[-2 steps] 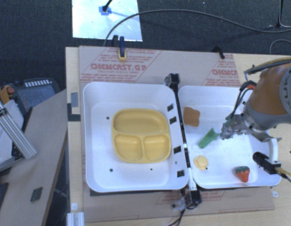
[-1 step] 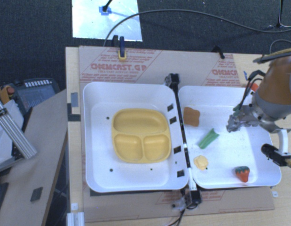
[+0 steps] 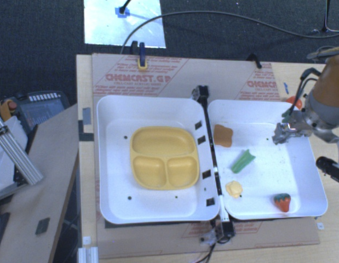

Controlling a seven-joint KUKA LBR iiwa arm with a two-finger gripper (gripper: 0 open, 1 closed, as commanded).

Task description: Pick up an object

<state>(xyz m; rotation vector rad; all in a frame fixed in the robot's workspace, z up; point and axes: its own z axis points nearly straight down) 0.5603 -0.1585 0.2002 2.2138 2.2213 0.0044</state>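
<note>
The right bin holds a brown bread-like piece near its left wall, a green pod-shaped toy in the middle, a small yellow piece toward the front, and a red strawberry-like toy at the front right. My gripper hangs over the right bin's back right part, well to the right of the brown piece and above the green one. Nothing shows between its fingers.
A yellow divided plate lies in the left bin. A black clip strip runs along the seam between the bins. The arm's orange band is at the right edge. Cardboard lies under both bins.
</note>
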